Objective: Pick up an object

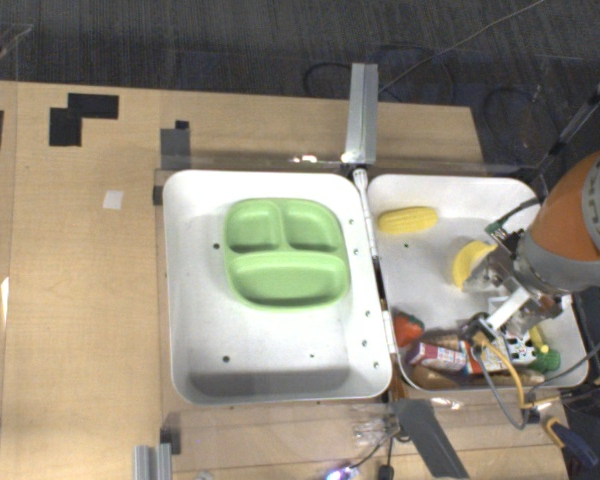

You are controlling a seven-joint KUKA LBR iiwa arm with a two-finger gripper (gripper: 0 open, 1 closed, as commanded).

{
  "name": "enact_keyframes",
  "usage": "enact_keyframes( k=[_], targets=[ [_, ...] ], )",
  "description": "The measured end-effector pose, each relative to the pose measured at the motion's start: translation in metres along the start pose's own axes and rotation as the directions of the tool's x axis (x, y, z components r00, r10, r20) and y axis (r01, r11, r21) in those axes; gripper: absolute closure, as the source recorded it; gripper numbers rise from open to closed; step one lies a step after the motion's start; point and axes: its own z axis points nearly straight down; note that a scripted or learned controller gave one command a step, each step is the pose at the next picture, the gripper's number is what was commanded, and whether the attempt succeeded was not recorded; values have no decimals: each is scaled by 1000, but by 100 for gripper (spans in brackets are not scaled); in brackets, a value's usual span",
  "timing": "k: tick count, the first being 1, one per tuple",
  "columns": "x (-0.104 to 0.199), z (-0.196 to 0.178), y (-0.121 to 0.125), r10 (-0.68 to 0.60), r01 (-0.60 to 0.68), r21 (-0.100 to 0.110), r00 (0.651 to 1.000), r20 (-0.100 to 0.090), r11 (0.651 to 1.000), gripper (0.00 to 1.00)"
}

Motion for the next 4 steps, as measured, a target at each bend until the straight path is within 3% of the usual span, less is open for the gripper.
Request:
enact_keyframes(
  k=[1, 2, 3, 4],
  targets=[
    [48, -17, -4, 442, -442, 17, 897, 23, 897, 0],
    [136, -68, -7, 442, -442, 17, 897, 21, 897, 0],
    [192, -76, 4, 446, -447, 19, 895, 20, 894, 0],
    [119, -68, -34, 29, -30, 25, 999, 14, 999, 0]
  ],
)
